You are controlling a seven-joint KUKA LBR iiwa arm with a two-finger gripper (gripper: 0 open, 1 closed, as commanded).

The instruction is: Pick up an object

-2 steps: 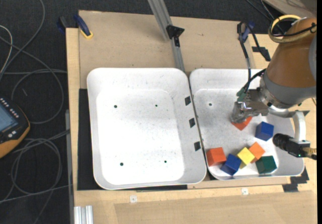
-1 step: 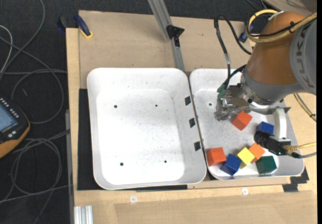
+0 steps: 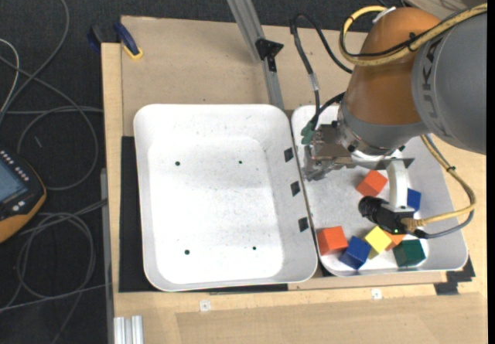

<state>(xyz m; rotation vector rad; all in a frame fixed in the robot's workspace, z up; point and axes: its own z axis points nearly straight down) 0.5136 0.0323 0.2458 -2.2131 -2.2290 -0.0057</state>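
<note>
The arm's gripper (image 3: pixel 315 168) hangs low over the left side of the right bin (image 3: pixel 441 257), close by the wall it shares with the left bin (image 3: pixel 209 195), though from this angle I can't tell how it is set. The blocks sit well apart from it toward the near right: an orange block (image 3: pixel 333 239) nearest the divider, then a blue block (image 3: pixel 356 251), a yellow block (image 3: pixel 378 240) and a green block (image 3: pixel 410 253), with another orange block (image 3: pixel 373 182) farther back.
</note>
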